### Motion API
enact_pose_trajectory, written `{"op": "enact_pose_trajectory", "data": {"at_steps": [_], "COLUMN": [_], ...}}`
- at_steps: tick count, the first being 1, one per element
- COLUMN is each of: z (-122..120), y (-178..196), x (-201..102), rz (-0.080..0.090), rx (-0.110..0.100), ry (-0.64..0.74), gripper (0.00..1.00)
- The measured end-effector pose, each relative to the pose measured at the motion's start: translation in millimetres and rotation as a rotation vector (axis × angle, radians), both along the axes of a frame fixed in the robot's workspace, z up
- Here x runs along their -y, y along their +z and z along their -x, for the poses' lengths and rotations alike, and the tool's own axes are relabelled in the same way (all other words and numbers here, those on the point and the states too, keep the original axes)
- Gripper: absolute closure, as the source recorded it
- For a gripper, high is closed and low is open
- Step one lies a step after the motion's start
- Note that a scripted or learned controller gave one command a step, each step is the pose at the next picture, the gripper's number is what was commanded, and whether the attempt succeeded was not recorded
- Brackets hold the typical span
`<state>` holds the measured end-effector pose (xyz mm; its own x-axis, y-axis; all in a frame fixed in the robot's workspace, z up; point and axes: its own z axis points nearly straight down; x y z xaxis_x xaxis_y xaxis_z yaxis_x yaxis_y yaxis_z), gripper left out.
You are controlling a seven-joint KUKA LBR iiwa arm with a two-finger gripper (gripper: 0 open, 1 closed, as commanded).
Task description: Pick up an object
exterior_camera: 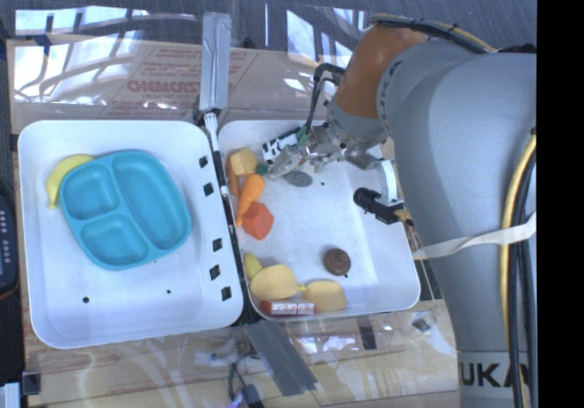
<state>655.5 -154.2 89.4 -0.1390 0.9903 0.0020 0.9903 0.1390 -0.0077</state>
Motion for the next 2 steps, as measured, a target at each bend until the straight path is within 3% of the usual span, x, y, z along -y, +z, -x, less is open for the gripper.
{"op": "enact_pose_trajectory", "data": {"at_steps": [1,2], "z": [-1.1,-2.5], "y": [11.5,102.4], "x": [-1.9,-31.5], "rz": [0.002,0.002], "rx": [0.000,0.010], "ry": [0.010,-0.332], "gripper": [1.00,1.00]}}
